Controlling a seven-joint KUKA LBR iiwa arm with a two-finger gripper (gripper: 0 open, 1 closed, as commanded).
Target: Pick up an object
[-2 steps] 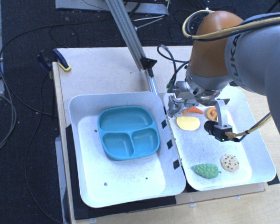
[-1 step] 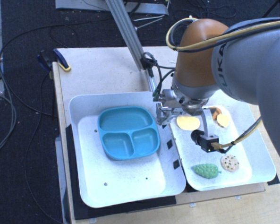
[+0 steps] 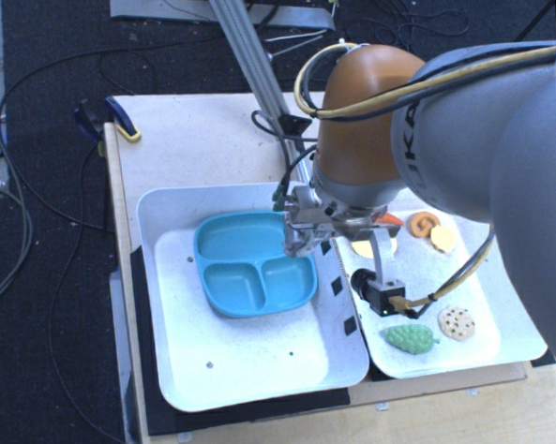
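Gripper (image 3: 300,232): low over the inner edge of the left bin (image 3: 232,362), at the right rim of the blue tray (image 3: 251,267); whether it is spread or closed cannot be told, since the wrist hides it from above.
Arm (image 3: 484,133): grey, reaching in from the right, with its orange band (image 3: 369,93) directly above the gripper.
Blue tray: a three-compartment dish lying flat in the upper middle of the left bin, its right edge under the gripper; nothing visibly lifts it.
Right bin (image 3: 512,335): holds several small things, partly covered by the arm.
Green bumpy piece (image 3: 410,338): near the front of the right bin.
Cookie (image 3: 456,323): just beside the green piece, to its right.
Orange ring (image 3: 423,223): farther back, close to the arm.
Yellow piece (image 3: 443,240): touching or just beside the orange ring.
Pale disc (image 3: 362,248): partly hidden beneath the wrist.
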